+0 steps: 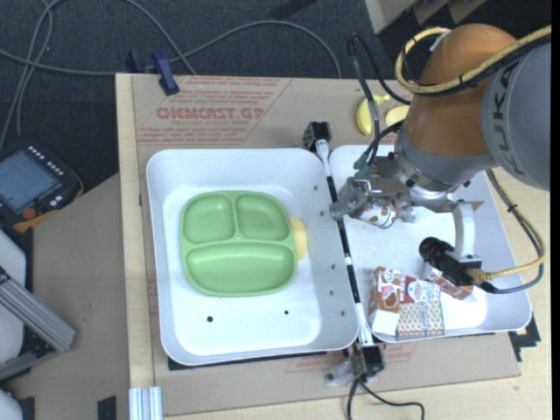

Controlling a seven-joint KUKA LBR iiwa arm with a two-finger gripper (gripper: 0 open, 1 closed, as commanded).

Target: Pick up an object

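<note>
Arm (472, 86) fills upper right, reaching down into right bin (512, 309). Green tray (238, 243) sits in left bin (166, 234). Packet (408, 303) lower right. Gripper (374, 201) low over red-white item (382, 213), prob. the target; jaw state can't tell.

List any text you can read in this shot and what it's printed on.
"CHEMCAST GP": red print on the brown board under the bins; letters blurred, so this reading is unsure.
Smaller red lines under it: too blurred to read.
Printed carton in the right bin: print too small to read.
</note>
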